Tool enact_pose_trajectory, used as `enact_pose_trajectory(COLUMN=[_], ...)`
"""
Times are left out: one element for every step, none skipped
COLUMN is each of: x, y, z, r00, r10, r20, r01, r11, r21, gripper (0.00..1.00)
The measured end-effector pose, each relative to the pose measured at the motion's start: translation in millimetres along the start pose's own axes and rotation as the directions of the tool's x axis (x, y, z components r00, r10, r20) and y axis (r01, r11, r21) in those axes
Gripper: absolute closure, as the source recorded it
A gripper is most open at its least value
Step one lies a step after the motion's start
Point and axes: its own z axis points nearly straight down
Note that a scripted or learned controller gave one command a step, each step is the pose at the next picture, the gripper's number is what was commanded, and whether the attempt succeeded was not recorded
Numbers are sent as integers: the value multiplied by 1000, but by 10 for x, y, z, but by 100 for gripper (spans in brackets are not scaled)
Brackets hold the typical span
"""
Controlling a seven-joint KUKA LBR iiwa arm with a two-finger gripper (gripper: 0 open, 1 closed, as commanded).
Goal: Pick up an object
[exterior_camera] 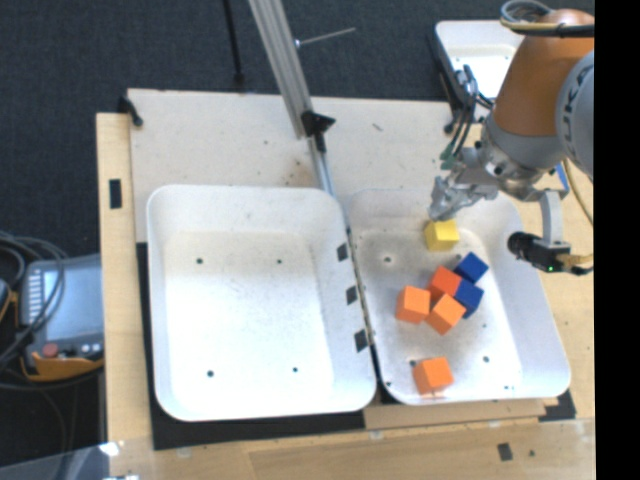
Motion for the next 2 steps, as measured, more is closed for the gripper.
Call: enact_pose_trajectory(x=[451, 919], y=[-203, -544], z=[90, 31], r00=[1000, 1000], r10=[-4, -5], r20=[0, -2], r01=[4, 5], r11=[1000, 1000], r21=[7, 7], gripper=[100, 100])
